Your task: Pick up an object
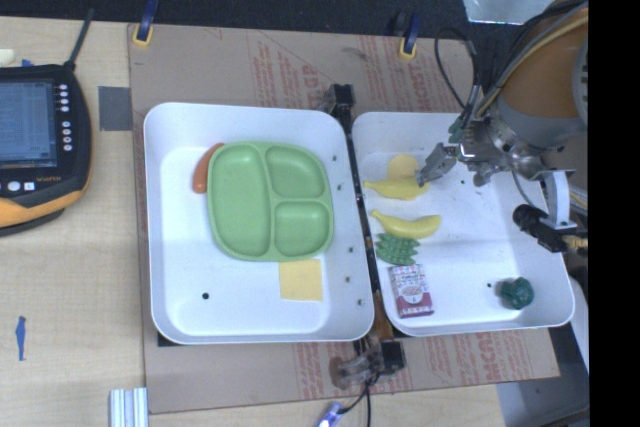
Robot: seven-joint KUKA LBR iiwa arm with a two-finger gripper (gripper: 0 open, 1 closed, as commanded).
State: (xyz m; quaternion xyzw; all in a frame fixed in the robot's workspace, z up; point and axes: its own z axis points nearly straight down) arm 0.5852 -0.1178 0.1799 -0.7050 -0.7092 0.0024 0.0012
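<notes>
In the right bin [540,245] a yellow banana [393,188] lies with its long axis running roughly nine o'clock to three o'clock, its three o'clock end just under the pincer [432,170]. A paler yellow piece [402,165] sits touching the banana on its twelve o'clock side. The pincer hangs at the three o'clock end of the banana, its tips close over that end, and the view does not settle whether they are parted or closed, nor whether they touch the fruit; nothing can be seen held between them. The grey arm [545,105] reaches in from three o'clock. Toward six o'clock from the first banana lies a second banana [407,225], also lying nine to three, slightly apart from it. Just below that is a green leafy piece [398,249], and farther toward six o'clock a small red and white packet [410,290] standing lengthwise twelve to six. A dark green lump [516,292] rests near the bin's five o'clock corner, well apart from the rest. The left bin [180,305] holds a green divided tray [270,200], an orange-red piece [202,170] partly tucked beneath its ten o'clock edge, and a yellow square [301,280] touching its six o'clock edge. On the surface [70,315] at nine o'clock rests a handheld control pendant [35,145].
</notes>
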